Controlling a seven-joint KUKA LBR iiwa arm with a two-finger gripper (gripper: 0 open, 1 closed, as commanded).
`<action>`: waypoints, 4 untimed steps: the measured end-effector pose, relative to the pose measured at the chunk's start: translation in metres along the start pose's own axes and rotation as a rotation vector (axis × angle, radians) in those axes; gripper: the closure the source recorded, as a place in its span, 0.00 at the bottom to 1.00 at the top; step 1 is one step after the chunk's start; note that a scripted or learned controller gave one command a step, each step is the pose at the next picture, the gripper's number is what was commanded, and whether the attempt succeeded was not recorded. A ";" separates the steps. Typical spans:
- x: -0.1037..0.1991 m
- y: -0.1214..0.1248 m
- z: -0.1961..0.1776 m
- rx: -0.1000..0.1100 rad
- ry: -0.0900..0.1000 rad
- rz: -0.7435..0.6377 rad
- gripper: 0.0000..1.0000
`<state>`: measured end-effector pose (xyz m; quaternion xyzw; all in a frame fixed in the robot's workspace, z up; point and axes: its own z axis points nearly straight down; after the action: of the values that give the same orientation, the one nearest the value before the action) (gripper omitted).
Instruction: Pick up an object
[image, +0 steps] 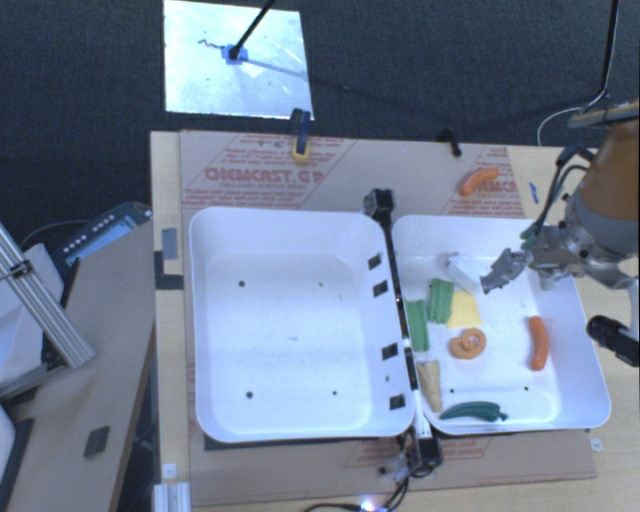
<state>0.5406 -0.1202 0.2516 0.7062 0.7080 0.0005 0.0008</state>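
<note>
Dark carpet surrounds a wooden desk (250, 160) bearing two shallow white bins side by side. Toy foods are scattered across the right bin (580, 400): an orange sausage (538, 342) near its right wall, long axis running almost straight up and down the view; an orange ring (467, 344); a yellow slab (463, 308); two green strips (440, 300) and (417, 325) beside the divider; a pale cone (430, 385), tip toward the near rim; and a dark green pepper (474, 410) lying crosswise along the near wall. A second orange sausage (479, 181) rests on the desk beyond the bins. The grey arm's gripper (497, 276) hangs above the right bin's far half, angled leftward, near a small white piece (462, 271); whether its jaws are wide or narrow cannot be told.
</note>
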 end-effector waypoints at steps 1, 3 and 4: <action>-0.006 0.042 0.172 -0.003 0.001 0.001 0.00; 0.008 -0.001 0.169 0.006 0.002 0.002 1.00; 0.036 -0.057 0.168 0.005 0.002 0.002 1.00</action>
<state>0.4843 -0.0840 0.0839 0.7069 0.7073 -0.0004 -0.0016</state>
